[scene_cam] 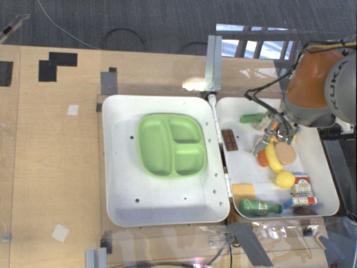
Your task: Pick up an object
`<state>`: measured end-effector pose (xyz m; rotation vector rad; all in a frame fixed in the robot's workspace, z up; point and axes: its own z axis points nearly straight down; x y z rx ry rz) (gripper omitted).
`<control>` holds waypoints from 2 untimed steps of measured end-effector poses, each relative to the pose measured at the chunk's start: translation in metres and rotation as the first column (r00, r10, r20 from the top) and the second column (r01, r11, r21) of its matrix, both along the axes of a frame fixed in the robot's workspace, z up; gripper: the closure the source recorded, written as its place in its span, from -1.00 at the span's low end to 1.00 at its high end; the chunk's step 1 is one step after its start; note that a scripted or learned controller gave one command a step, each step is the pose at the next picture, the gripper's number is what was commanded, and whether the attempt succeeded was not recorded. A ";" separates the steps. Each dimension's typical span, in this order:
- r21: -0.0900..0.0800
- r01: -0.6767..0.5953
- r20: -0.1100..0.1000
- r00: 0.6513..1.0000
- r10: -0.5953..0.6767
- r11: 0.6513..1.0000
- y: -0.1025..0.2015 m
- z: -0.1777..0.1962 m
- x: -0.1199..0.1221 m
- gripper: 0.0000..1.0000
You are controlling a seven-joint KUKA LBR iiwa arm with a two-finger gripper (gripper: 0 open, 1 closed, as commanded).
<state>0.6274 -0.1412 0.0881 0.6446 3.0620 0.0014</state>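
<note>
My gripper (268, 137) hangs low in the right bin (329, 172), near its middle, just above the top end of a yellow banana (273, 157). Touching the banana are an orange piece (261, 160) on its left and a round tan disc (286, 154) on its right. A lemon (284, 178) lies just in front of them. A green stick-shaped item (251, 118) lies behind the gripper and a brown chocolate bar (229, 140) to its left. Nothing is seen held in the gripper.
The left bin (120, 200) holds a green divided plate (170, 144). Along the right bin's front edge lie a green bottle (260, 207), a yellow block (243, 190), a red and white carton (302, 186) and a dark item (304, 210). The arm's orange band (312, 80) looms over the back right.
</note>
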 end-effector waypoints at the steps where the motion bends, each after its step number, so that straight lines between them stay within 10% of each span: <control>1: -0.003 -0.008 0.015 1.000 0.008 1.000 0.002 0.016 0.005 1.00; 2: 0.002 -0.008 -0.010 1.000 0.008 1.000 0.002 0.011 -0.001 -1.00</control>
